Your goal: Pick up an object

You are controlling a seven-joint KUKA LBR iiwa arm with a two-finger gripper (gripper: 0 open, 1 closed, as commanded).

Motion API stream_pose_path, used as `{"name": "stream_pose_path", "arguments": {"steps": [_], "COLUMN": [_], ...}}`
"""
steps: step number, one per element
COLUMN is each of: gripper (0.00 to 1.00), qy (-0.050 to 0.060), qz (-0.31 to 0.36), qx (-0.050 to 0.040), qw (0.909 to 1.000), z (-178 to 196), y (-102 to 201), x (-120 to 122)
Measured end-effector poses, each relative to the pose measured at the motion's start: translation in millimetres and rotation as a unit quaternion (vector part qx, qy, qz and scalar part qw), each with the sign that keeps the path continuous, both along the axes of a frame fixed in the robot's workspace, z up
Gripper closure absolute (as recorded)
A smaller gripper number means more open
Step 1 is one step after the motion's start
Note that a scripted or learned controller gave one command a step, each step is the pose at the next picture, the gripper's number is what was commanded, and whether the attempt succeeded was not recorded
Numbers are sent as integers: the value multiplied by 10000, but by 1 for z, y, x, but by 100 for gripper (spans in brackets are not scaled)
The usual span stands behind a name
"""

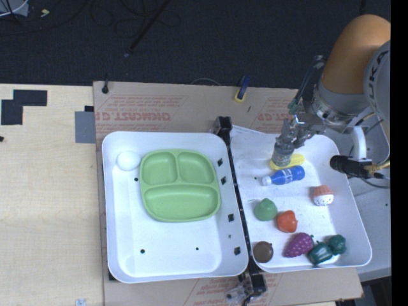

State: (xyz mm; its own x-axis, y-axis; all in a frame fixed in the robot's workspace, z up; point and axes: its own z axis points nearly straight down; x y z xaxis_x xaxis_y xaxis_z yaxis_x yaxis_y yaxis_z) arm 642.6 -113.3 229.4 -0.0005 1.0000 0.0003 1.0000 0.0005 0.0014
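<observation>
Gripper (pixel 282 155) is low in the right bin (pixel 347 164), at its far end, directly over a yellow item (pixel 288 164) (banana-like, but mostly hidden under the tool, so the name is a guess). Finger state: cannot tell; the fingertips merge with the yellow piece from this slanted angle, and nothing can be seen held between them.

Progress, as judged: the reach and descent look done; grasp not confirmed, lift not begun. Every object appears to rest on a bin floor. Left to do: close on something and raise it clear.

Likely target is the yellow item, lying against the far side of a blue bottle (pixel 286 176) with a white cap, which lies on its side just nearer the camera.

Count, right bin, eight things:
- one yellow item
- one blue bottle
- one green round fruit (pixel 266 209)
- one red-orange pepper-like piece (pixel 287 220)
- one pink-and-white cupcake-like toy (pixel 323 196)
- one purple grape bunch (pixel 298 244)
- one brown round piece (pixel 262 252)
- one dark green vegetable toy (pixel 327 248), near corner

Left bin (pixel 121 247), two things:
- one green divided plate (pixel 180 185), three compartments
- one white ball (pixel 128 160) at the far left corner

Bins: two, side by side.
</observation>
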Motion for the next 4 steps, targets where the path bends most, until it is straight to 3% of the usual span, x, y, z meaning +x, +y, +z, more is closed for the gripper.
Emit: {"name": "stream_pose_path", "arguments": {"steps": [2,4], "gripper": [100,100], "qy": [31,32], "qz": [10,16], "qx": [4,6], "qw": [10000,10000], "z": [-18,-6], "y": [100,192], "x": [-25,-51]}}
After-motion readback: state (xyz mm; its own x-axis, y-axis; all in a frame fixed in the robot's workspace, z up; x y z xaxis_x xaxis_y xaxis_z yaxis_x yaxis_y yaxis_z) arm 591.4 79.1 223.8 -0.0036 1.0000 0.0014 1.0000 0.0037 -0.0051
